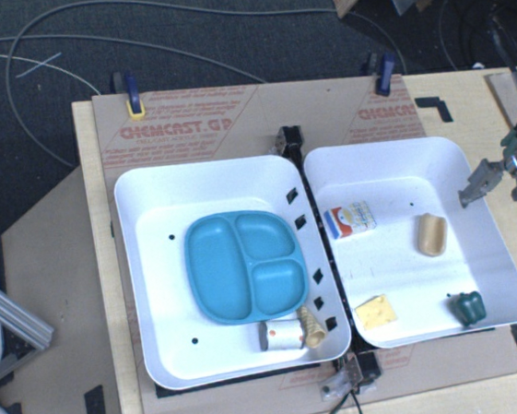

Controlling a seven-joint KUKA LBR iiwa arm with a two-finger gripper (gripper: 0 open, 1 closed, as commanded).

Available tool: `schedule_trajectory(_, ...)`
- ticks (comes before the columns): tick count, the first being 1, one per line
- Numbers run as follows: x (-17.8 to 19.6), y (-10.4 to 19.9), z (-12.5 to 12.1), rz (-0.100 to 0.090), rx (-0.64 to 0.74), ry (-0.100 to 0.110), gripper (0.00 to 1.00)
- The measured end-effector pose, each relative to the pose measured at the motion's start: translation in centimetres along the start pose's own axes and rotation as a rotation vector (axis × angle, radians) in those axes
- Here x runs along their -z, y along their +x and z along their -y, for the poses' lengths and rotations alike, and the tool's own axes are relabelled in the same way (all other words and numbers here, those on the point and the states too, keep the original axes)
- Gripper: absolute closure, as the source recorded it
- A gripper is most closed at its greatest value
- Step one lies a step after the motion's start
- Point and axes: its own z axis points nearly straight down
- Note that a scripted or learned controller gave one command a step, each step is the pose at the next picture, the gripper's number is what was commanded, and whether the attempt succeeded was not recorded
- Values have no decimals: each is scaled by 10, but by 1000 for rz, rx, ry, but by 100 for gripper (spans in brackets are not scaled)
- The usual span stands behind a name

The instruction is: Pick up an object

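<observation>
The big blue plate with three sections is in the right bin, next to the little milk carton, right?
Not quite. The blue three-section plastic plate lies in the left white bin, as the camera view shows. The small white carton with a red and blue label is in the right white bin, so a bin wall stands between them.

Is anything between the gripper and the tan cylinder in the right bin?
Nothing visible. The gripper sits at the right bin's right rim, and the tan cylinder lies just inside on bare white floor. The green pepper and milk carton lie off that path.
</observation>
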Motion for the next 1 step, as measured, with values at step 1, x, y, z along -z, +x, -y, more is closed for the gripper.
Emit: schedule_trajectory(1, 7, 1, -2, 3, 4, -13, 0)
